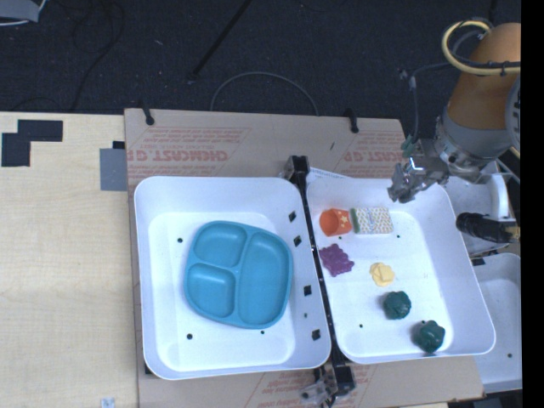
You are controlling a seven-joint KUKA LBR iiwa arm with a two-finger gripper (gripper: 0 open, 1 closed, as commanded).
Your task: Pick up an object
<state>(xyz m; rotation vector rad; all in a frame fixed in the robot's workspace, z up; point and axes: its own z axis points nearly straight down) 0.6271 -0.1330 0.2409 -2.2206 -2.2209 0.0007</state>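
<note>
Two dark green lumps (pixel 397 304) lie nearest in the right bin (pixel 463 266), six small objects in all.

Whether the gripper (pixel 406 185) is open cannot be told; it hangs over that bin's far rim, nothing seen in it. Beyond the green lumps: one yellow blob (pixel 382 273), one knobbly purple piece (pixel 336 259), one orange piece (pixel 335 221), one dotted white block (pixel 372 220). Left bin (pixel 161 219): one smooth blue three-part tray (pixel 238 274).

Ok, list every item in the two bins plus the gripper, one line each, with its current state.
blue divided plate: flat in the left bin, nothing in it
orange toy: lying in the right bin, touching the patterned block
patterned block: lying flat
purple toy: lying loose
yellow toy: lying loose
two dark green toys: lying apart
gripper: over the right bin's far corner, holding nothing visible
</note>
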